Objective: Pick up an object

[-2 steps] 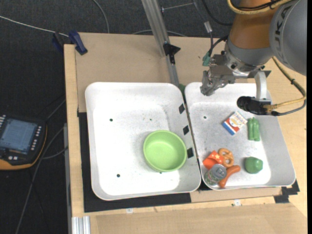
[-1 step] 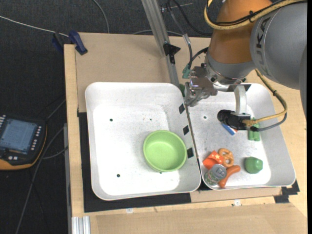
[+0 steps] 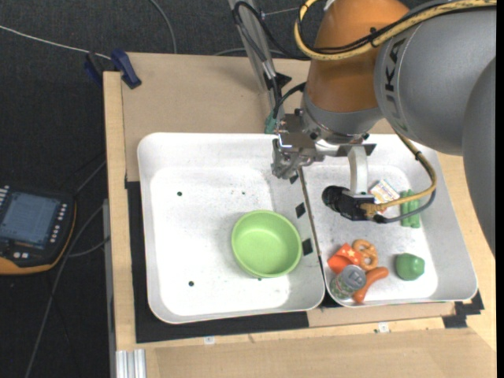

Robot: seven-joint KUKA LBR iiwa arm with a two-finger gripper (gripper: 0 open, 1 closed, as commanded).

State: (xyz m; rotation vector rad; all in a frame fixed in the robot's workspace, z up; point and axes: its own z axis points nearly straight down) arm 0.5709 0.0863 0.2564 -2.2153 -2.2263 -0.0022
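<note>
My gripper hangs over the divider between the two white bins, at its far end, with nothing visibly in it. A light green bowl stands upright in the left bin, near its front right corner, below and slightly left of the gripper. In the right bin lie a pretzel, an orange-red piece, a grey round thing, an orange carrot-like piece, a green ball, a green elongated block and a small white packet. The arm covers the right bin's back part.
A blue clamp sits at the bench's far left corner. A control pendant lies on the floor at the left. Small black marks dot the divider.
</note>
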